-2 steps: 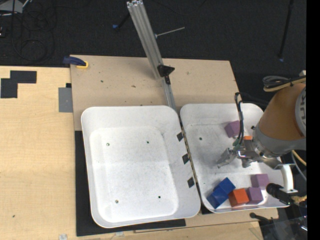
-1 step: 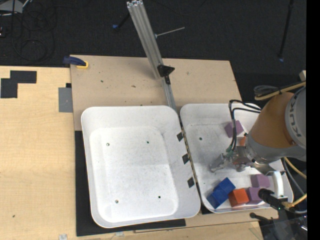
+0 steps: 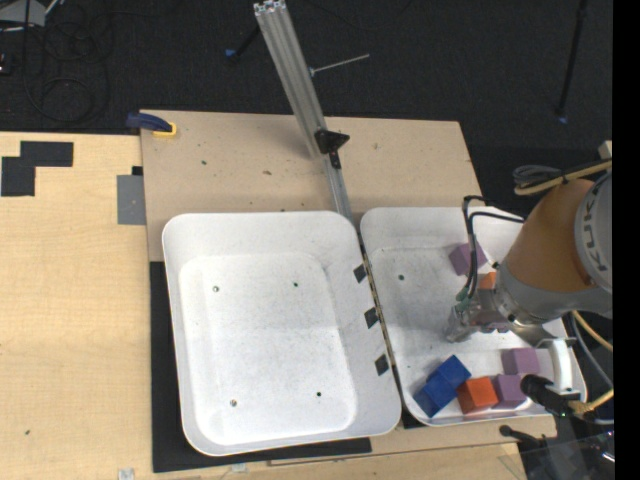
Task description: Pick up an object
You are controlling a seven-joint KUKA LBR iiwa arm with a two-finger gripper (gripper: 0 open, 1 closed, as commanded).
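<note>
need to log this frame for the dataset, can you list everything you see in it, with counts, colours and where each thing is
bins: 2, white, side by side on the bench; left bin, right bin
blue block: 1, blue, near the front edge of the right bin
orange block: 1, orange-red, right bin, just right of the blue block
purple blocks: 3, purple; one toward the back of the right bin, two near the front right corner
metal rail: 1, silver, slanting down from the back to the gap between the bins
clamp: 1, blue and yellow, back left corner of the bench
arm: 1, grey with orange band, reaching in from the right
claw: 1, dark, low over the right bin
</note>
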